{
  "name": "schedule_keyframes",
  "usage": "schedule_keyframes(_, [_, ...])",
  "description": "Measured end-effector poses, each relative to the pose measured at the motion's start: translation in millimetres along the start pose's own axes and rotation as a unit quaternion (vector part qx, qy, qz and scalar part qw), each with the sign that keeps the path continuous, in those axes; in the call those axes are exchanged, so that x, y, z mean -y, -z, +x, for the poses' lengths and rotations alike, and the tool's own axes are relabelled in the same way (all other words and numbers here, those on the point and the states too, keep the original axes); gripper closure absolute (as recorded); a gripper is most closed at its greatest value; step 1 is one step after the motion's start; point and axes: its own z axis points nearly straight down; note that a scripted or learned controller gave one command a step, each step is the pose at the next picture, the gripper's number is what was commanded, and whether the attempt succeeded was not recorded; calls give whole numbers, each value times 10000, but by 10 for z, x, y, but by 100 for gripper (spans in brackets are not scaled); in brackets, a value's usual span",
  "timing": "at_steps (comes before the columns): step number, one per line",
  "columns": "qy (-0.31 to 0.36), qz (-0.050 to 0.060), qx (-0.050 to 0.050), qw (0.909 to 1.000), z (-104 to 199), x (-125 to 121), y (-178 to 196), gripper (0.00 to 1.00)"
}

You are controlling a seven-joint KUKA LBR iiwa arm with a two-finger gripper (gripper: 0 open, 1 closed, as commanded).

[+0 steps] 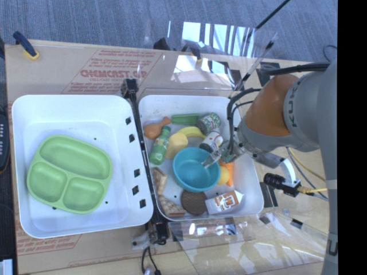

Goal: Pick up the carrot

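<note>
My gripper (pixel 221 153), grip state unclear, hung over the carrot (pixel 227 171) by the right bin's (pixel 189 101) right wall, risking nudging the blue bowl (pixel 195 168).

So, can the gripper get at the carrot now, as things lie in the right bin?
Probably yes, though it is tight. The gripper is already low in the right bin, just beside the carrot. But the carrot lies wedged between the blue bowl and the bin's wall, so the fingers have little room.

Bright, even light; glare on clear sheet (pixel 221 42); slightly soft focus.
</note>
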Motion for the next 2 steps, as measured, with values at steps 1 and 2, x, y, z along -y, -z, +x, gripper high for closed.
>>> schedule_keyframes(1, [1556, -17, 39, 9878, 183, 402, 395, 100])
schedule_keyframes(2, [723, 23, 27, 9974, 708, -251, 904, 100])
